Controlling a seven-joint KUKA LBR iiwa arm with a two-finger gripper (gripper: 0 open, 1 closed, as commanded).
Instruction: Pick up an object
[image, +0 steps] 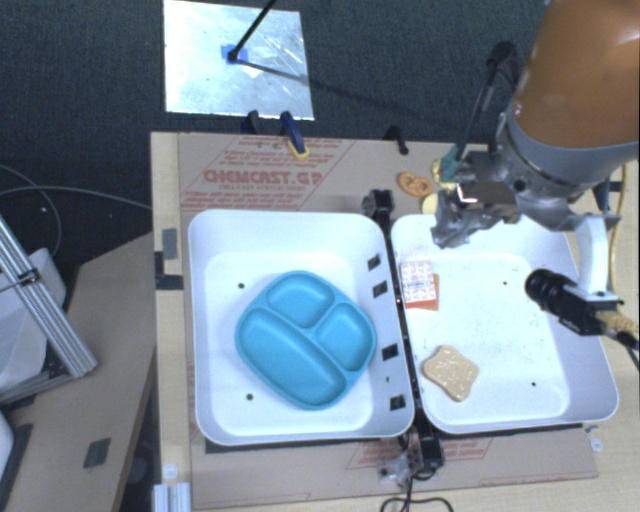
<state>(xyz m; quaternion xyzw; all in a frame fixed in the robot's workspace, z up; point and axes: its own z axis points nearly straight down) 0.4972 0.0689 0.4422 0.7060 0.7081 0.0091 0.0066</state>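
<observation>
My gripper (455, 232) hangs over the top edge of the right bin (585, 400), and I cannot tell if it is open or shut. Below it lie a small red and white packet (418, 285) and a tan cracker (450, 372), loose and easy to reach. The blue plate (305, 338) fills the left bin (215, 260).

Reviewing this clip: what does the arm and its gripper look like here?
A bulky grey arm with a broad orange band above the wrist. Dark cables run down its side to a boxy grey metal gripper with small green fittings near its base.
</observation>
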